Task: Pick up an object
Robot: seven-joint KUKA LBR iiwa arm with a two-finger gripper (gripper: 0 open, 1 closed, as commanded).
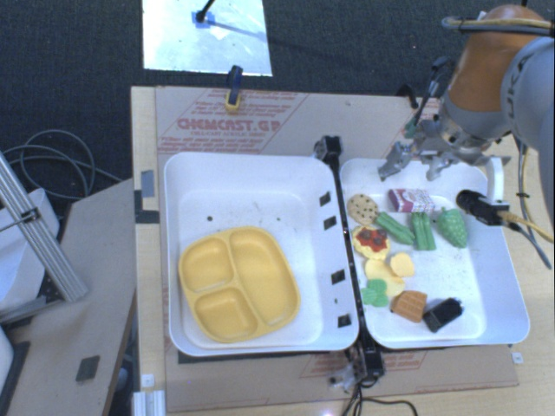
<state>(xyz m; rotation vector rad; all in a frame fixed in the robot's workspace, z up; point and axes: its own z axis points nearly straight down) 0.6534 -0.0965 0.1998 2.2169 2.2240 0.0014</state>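
The right bin (499, 284) holds several toy foods. Among them are a chocolate-chip cookie (362, 207), a pink and white carton (411, 200), green bean pods (422, 230), a green leafy piece (452, 227) and a small pizza slice (372, 241). Nearer the front lie yellow pieces (388, 269), a green floret (375, 294), a brown bread piece (408, 305) and a black block (442, 314). My gripper (409, 170) hangs over the back rim of the right bin, just above the carton. It is open, with nothing between its fingers.
The left bin (199, 172) holds a yellow three-compartment tray (238, 282). A black divider strip (342, 232) runs between the bins. A black cable connector (475, 204) juts over the right bin beside the arm. A cardboard sheet (230, 120) lies behind the bins.
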